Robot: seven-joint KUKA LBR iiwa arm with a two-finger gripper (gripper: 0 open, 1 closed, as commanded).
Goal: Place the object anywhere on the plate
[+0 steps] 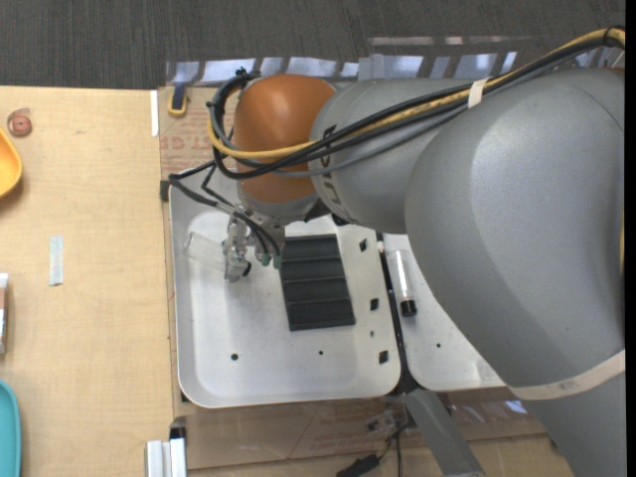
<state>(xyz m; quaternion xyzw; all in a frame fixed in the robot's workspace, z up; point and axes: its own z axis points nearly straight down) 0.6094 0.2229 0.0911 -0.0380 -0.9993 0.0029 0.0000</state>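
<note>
My gripper point(238, 262) hangs low over the upper left part of the left white bin point(209, 366), under the orange band of the arm point(283, 127). Just left of it, a small clear, pale object point(203, 247) lies on the bin floor, touching or nearly touching the gripper. A black ridged rectangular block point(318, 281) lies flat in the same bin, right of the gripper. The big grey arm hides most of the right bin point(442, 361).
A white pen with a black cap point(401, 286) lies along the divide between the bins. The wooden bench point(89, 266) on the left holds an orange dish edge point(6, 170), a teal edge point(6, 433) and a small grey strip point(56, 261).
</note>
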